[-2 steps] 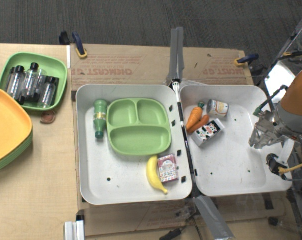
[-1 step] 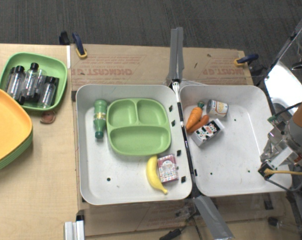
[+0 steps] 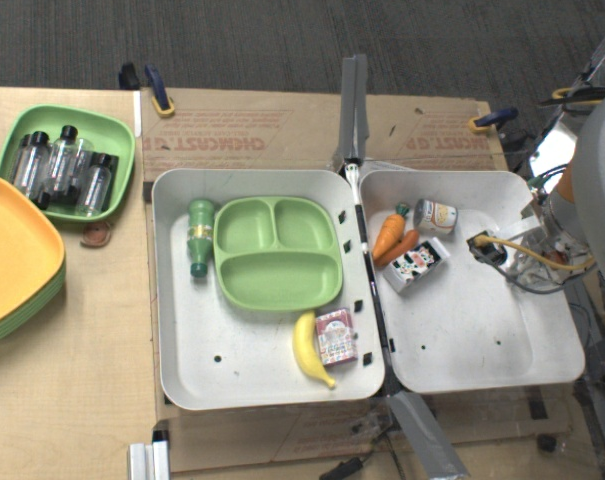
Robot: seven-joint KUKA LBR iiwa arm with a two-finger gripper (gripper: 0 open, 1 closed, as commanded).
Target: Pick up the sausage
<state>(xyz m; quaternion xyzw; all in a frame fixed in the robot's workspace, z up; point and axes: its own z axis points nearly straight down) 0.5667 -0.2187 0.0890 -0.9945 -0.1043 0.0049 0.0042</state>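
The sausage (image 3: 408, 242) is a short reddish-brown piece in the right bin (image 3: 482, 358), near its left wall. It lies against the lower side of an orange carrot (image 3: 387, 232) and just above a small black-and-white patterned box (image 3: 415, 264). A small pale can (image 3: 436, 214) sits behind them. My gripper (image 3: 538, 238) hangs at the right bin's far right side, well to the right of the sausage and apart from it. Nothing shows between its fingers.
The left bin (image 3: 182, 368) holds a green divided plate (image 3: 278, 253), a green bottle (image 3: 200, 236), a banana (image 3: 310, 348) and a pink carton (image 3: 335, 338). On the bench at left are a green tray of dark bottles (image 3: 67, 163) and stacked orange plates (image 3: 17, 258).
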